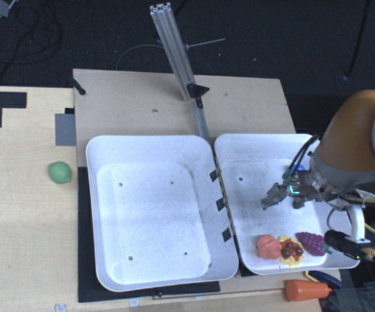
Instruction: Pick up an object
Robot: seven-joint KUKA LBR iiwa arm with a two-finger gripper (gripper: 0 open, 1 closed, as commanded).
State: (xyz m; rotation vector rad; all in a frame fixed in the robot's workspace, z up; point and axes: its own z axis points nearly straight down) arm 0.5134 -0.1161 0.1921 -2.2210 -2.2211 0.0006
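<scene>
My gripper (281,201) hovers over the middle of the right bin (258,149), its fingers spread open with nothing between them. Along that bin's front edge lie three small toys: a pink-red lump (267,246), a yellow and dark piece (291,251) and a purple bunch of grapes (311,242). They sit below and slightly right of the gripper, apart from it. The grey arm with its orange band (349,132) comes in from the right.
The left bin (109,149) lies beside the right one, joined by black clips (221,203). An orange carrot-like toy (307,290) rests on the bench in front of the right bin. A green ball (60,172) sits on the wooden table at left. A slanted metal post (177,51) stands behind the bins.
</scene>
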